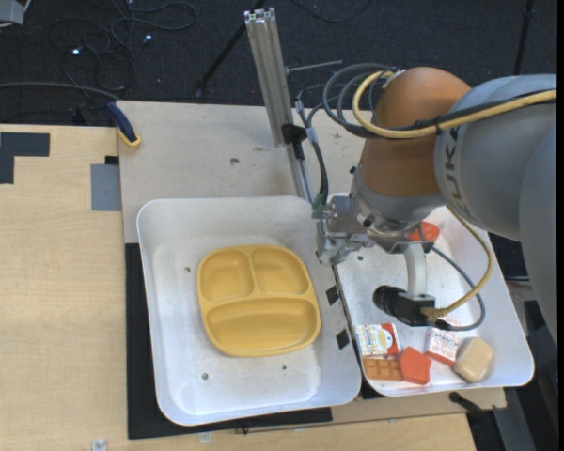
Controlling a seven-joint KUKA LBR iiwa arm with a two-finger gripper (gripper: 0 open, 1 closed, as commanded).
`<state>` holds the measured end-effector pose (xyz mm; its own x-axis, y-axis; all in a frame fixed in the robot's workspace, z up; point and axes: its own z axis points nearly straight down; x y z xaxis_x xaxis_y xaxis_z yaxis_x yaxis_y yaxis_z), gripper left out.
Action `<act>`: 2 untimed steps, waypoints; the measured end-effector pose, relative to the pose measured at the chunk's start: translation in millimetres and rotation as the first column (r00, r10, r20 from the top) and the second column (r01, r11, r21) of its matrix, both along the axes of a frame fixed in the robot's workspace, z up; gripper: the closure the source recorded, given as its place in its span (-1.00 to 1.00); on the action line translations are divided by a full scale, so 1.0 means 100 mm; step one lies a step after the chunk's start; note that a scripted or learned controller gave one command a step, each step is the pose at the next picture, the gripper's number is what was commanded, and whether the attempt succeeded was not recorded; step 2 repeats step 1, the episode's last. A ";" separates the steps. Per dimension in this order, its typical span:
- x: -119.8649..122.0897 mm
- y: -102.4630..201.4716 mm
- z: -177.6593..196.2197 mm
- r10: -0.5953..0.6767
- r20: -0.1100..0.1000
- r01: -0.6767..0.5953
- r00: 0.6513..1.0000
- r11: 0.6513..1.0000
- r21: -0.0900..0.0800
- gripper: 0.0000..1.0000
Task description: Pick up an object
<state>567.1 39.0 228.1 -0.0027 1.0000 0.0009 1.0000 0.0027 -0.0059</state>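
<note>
My gripper [332,244] hangs under the grey arm and its orange band, low over the left rim of the right bin [508,369], close to the divide between the two bins. Nothing shows beneath it. A yellow divided plate [258,299] lies flat in the middle of the left bin [169,365], to the gripper's lower left. Along the right bin's front lie a small red-and-white carton [376,337], a waffle-like brown piece [380,369], an orange block [415,365], a white-and-red packet [442,346] and a beige bread-like lump [475,359]. A red-orange thing [429,232] peeks out beside the wrist.
A metal post [271,73] rises behind the bins, just left of the arm. A wooden bench top [47,299] spreads to the left. The arm's bulk hides the back of the right bin.
</note>
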 end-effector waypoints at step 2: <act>-0.24 0.53 0.08 0.002 0.000 -0.002 1.000 1.000 0.000 1.00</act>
